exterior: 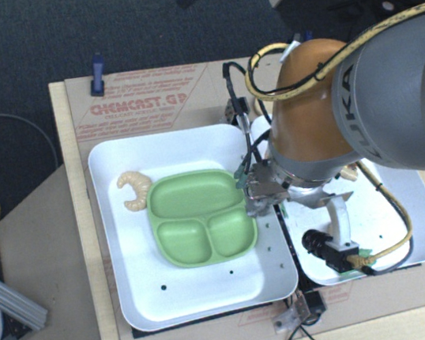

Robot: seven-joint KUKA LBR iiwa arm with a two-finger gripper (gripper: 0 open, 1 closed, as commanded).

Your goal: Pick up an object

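The green divided plate [200, 215] lies flat in the middle of the left bin [120, 244], its right edge close to that bin's right wall, and a small tan curved piece shaped like a croissant [135, 188] rests just beside its upper-left corner. The end effector [253, 192] sits at the plate's right edge, under the bulky orange-banded wrist, and I cannot tell whether it is spread or pressed together, nor whether anything is between its tips. The likely failure is a slip: the plate looks like smooth, hard moulded plastic with a low rounded rim and three shallow compartments, so a pinch on that thin lip could skid off or merely tilt and drag the plate against the wall. The croissant looks matte and lumpy, an easier shape to pinch. The bins are glossy white with rounded corners, set on a cardboard-covered table [145, 96].
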